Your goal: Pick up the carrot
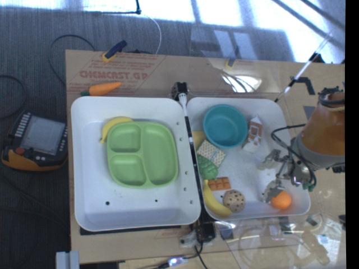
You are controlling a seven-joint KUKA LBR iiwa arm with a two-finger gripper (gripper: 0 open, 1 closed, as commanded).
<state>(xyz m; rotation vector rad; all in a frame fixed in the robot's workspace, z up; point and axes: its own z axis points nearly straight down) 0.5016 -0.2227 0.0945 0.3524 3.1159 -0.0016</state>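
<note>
Carrot outside the bins; gripper down in the right bin.

The right bin [193,114] was noted first, then the gripper [279,178] low at its near right corner beside an orange ball [282,200]; its opening could not be judged. The carrot [104,87] was seen on the bench behind the left bin; judged light, stiff, smooth, best taken mid-length across its body.

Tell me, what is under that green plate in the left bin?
The green plate lies on the white bin floor. A banana pokes out at its upper left edge, partly tucked beneath it. Whatever else the plate covers is hidden.
</note>
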